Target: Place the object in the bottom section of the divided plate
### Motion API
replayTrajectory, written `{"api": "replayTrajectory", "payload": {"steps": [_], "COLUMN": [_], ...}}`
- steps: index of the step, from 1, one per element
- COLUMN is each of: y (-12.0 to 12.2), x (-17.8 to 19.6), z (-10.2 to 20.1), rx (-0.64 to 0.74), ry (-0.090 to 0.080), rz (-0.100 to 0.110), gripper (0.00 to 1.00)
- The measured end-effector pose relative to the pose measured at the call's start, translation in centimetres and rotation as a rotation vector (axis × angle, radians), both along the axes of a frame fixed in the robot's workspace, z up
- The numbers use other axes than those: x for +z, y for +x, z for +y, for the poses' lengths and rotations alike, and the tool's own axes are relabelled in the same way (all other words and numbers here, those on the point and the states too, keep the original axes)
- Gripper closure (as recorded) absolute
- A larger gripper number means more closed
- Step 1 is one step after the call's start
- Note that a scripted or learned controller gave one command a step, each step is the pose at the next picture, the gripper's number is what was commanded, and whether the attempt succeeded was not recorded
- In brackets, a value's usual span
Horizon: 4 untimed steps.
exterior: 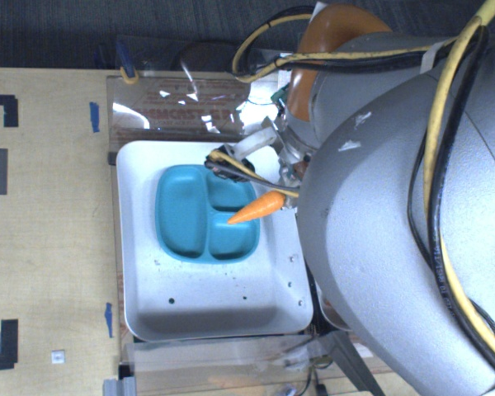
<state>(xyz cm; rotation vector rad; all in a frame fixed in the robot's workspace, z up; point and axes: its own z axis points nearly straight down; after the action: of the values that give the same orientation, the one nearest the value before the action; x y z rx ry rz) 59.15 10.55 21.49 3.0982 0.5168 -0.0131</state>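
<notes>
An orange carrot (257, 207) lies slantwise over the right side of the blue divided plate (181, 213), its thin tip pointing down-left above the ridge between the two small right sections. The plate sits in the white bin (206, 304), with one large section on the left. My gripper (283, 190) reaches in from the right, directly at the carrot's thick end. The arm's grey body hides how it meets the carrot.
The big grey arm (396, 205) covers the right half of the view, with yellow cables along it. A dark cable end (224, 164) hangs over the plate's top right edge. A clear plastic sheet (181, 106) lies behind the bin. Wooden bench to the left.
</notes>
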Motion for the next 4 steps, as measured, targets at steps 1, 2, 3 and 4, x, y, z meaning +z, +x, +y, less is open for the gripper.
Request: {"api": "replayTrajectory", "payload": {"steps": [1, 2, 3, 4], "y": [6.3, 6.4, 6.5, 6.5], "x": [3.6, 4.6, 5.6, 14.5], "z": [5.2, 5.0, 4.9, 8.0], "rx": [-0.092, -0.098, -0.1, -0.124], "ry": [0.003, 0.001, 0.001, 0.006], "rz": [-0.011, -0.014, -0.016, -0.017], "gripper": [1.0, 1.0, 1.0, 1.0]}}
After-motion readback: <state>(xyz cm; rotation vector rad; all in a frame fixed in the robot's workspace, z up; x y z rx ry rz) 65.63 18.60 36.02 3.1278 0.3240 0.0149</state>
